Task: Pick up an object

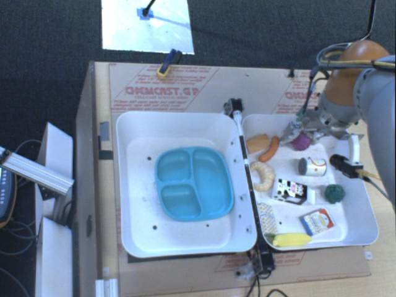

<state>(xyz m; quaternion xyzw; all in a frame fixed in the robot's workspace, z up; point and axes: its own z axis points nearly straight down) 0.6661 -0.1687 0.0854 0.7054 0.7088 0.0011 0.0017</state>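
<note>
Banana [291,240] nearest; tool [296,133] grip state unclear, by purple obj [301,142] w/ carrot [269,148] close.

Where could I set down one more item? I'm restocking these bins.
Left bin: bare floor rings the blue divided tray, widest along its left wall and front edge. Right bin is crowded: banana, packet, green ball, cup and purple item under the gripper. Small gap sits front-right, beyond the packet.
</note>
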